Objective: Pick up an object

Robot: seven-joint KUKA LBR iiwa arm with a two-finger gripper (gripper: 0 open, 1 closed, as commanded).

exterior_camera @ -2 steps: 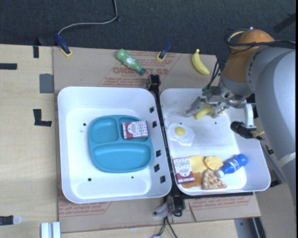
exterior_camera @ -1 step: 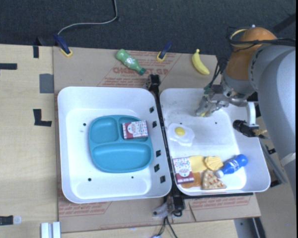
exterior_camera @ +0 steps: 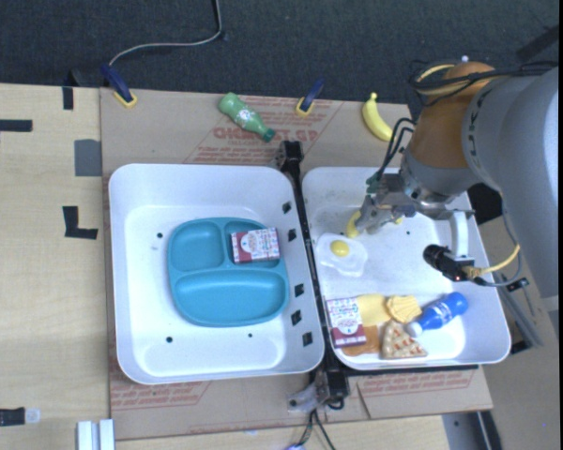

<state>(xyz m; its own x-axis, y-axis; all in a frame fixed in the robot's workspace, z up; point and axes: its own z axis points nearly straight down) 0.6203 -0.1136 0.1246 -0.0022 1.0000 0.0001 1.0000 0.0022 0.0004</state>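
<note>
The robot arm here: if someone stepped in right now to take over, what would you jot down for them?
Gripper: low in the right bin, by a small yellow piece; nothing seen held.
Right bin: fried egg toy, small carton, chip, pizza slice, blue bottle.
Left bin: blue divided tray with a carton on it.
Outside the bins: green bottle, banana.
Done: nothing lifted yet. Left: grasp and raise one object.

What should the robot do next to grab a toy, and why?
Probably lower the gripper a little toward the fried egg. The gripper sits in the right bin, just up and right of the egg, with nothing seen between its fingers, and the egg is the nearest toy.
</note>
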